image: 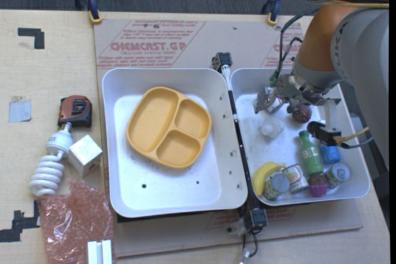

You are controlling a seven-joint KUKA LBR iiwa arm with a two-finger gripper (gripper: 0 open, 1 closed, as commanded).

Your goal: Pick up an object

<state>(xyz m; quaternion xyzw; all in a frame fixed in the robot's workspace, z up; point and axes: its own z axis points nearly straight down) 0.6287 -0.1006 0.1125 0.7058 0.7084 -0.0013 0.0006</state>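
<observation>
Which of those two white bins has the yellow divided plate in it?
The left bin; it holds the yellow divided plate, while the right bin holds small groceries.

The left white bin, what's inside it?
A yellow divided plate with three compartments lies tilted in the left bin; nothing shows in the compartments. The bin floor beside it has a few dark specks. What lies beneath the plate is covered.

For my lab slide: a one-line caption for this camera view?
KUKA arm's gripper poised over the right bin of small groceries; yellow divided plate in the left bin.
</observation>
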